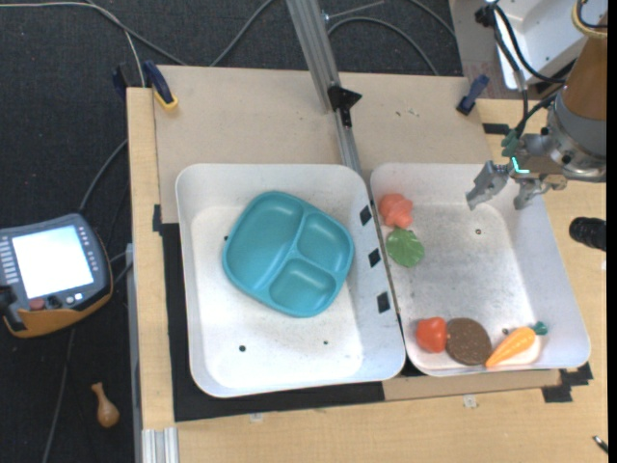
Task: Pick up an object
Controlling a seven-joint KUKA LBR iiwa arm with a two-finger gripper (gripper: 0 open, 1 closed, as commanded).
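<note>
pincer (pixel 505 187) open, empty, over right white bin (pixel 554 258) far rim | descend onto orange toy carrot (pixel 511 346) at near rim, fingers straddling

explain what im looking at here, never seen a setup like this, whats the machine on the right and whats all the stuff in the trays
This is a single photo from a camera fixed above a workbench, looking down at a slant. The machine on the right is a robot arm; its gripper, the part that grasps, hangs over the top of the right bin with its two fingers spread apart and nothing between them.

Two shallow white bins sit side by side. The left bin holds a teal divided plate. The right bin holds toy food: an orange-pink piece and a green leafy one near the left wall, and along the bottom a red tomato, a brown round patty and an orange carrot.

The device with a screen off to the left looks like the robot's handheld controller.
</note>
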